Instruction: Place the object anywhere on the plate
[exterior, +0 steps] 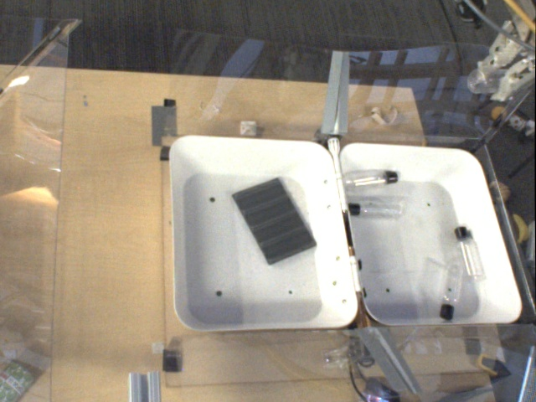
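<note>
Four clear vials (371, 177) lie in the right bin (494, 224). The dark ridged plate (274, 220) lies tilted in the left bin (188, 249). The gripper (500, 65) hangs well beyond the bins' upper right; its grip is unclear.

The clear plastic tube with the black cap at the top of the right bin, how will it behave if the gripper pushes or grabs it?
The clear plastic tube with the black cap lies on its side, so a nudge would probably roll it. It looks round and smooth, so it may slip between fingers. It seems see-through and hollow, so likely light.
</note>
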`<state>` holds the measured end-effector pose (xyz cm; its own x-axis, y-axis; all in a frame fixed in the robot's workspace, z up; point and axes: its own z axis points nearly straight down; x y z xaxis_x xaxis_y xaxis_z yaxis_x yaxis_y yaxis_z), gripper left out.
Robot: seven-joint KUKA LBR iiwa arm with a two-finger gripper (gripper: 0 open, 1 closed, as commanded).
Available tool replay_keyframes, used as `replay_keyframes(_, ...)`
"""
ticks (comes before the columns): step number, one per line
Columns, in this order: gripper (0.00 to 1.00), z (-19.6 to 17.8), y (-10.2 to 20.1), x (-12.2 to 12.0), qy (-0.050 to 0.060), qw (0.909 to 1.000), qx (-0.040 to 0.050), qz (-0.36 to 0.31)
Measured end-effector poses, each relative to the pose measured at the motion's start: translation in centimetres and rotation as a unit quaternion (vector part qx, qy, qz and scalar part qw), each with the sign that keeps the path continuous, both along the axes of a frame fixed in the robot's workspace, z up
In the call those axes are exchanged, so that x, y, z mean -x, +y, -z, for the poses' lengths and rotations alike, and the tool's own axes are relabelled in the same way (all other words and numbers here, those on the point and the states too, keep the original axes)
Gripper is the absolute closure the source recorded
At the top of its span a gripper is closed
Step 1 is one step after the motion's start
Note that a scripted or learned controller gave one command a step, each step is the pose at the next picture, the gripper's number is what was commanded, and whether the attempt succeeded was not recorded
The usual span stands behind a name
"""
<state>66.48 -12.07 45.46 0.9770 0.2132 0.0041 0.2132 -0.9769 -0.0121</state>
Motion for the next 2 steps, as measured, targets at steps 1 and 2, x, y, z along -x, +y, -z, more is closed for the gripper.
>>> replay_keyframes(1, 1.0, 5.8, 0.7, 0.1, 0.001, 0.9996, 0.0066, -0.028)
replay_keyframes(2, 1.0, 8.6, 2.8, 0.9, 0.001, 0.9995, 0.0062, -0.032)
